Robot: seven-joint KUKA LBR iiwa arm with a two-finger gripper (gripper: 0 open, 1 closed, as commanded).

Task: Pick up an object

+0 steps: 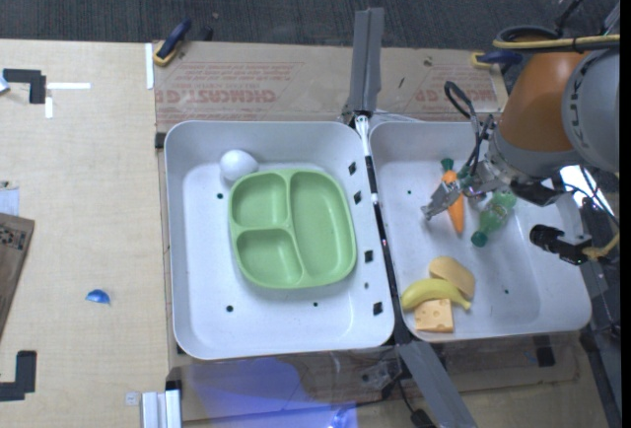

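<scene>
The claw [446,204] is seen low in the right bin [513,313], reaching in beneath the grey arm [592,110] with its orange band. A grey finger [435,207] slants down to the left, right against a carrot [455,209] that lies upright in the view, its green top toward the far wall. Whether the fingers are apart or closed on the carrot cannot be told; the wrist hides the other side, and the carrot cannot be confirmed as gripped between them.

Just to the right of the carrot, a green bottle [492,217] lies tilted, partly under the wrist. Nearer the front of the same bin, a banana [432,292], a wedge of cheese [435,316] and a pale yellow slice-like piece [455,274] are clustered together, touching one another and well apart from the claw.

In the left bin [197,308], a green divided plate [293,227] is set, with a small white ball [238,163] just beyond its far left corner. Both bins rest on the desk [79,219].

The task is judged to be at the grasping stage: the claw has been brought to an object, most likely the carrot, but nothing is seen lifted clear of the bin floor. A secure grip and the lift are judged to remain.
</scene>
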